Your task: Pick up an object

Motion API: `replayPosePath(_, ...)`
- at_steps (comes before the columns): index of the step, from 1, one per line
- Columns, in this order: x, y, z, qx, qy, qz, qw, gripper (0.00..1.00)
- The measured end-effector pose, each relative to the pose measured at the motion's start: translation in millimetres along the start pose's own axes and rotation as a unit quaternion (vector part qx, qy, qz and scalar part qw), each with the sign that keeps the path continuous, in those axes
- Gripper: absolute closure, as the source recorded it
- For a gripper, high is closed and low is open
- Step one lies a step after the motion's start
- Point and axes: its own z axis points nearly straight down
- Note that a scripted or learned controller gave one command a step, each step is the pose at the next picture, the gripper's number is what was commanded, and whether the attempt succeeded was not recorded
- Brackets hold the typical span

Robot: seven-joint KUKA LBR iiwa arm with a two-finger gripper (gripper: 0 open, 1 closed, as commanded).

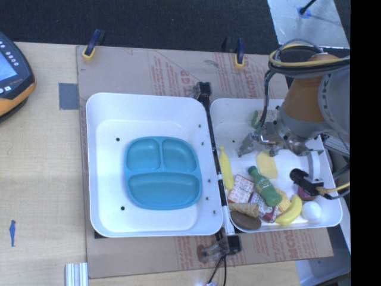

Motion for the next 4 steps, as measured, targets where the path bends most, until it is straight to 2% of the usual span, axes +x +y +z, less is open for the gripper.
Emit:
replayPosePath(1, 15.5, 73.1, -15.1, -0.008, -0.002, 0.000, 1.0000, 0.00)
replayPosePath(2, -39.7, -14.9, -48.1, -0.002, -0.003, 0.006, 1.0000, 0.00)
replayPosePath(3, -0.3, -19.3, 7.5, -0.001, -0.001, 0.000, 1.0000, 0.00)
replayPosePath(4, -2.4, -114.9, 6.2, -0.001, -0.001, 0.003, 1.0000, 0.00)
